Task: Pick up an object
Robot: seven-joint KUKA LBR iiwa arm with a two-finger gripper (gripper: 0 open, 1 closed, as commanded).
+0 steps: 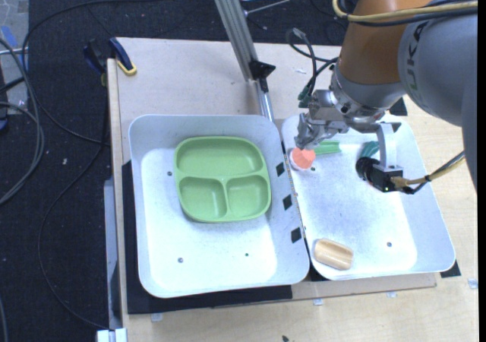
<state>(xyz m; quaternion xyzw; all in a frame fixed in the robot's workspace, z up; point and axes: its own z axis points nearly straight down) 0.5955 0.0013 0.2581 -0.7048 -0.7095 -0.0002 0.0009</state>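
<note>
- The grey two-finger gripper [310, 143] hangs low at the far left edge of the right-hand white bin [425, 215]; how its jaws stand, I cannot tell.
- The small orange-red soft object [304, 158] lies just below it, beside a green stick-like piece [328, 149].
- Good practice: centre over the orange piece, avoiding the bin wall.

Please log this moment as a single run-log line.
gripper: over right bin far corner | orange-red object: beneath | grasp: unconfirmed

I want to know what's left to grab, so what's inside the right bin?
The right bin holds a tan bread-like piece near its front, an orange-red item and a green item under the gripper, which covers part of them.
</note>
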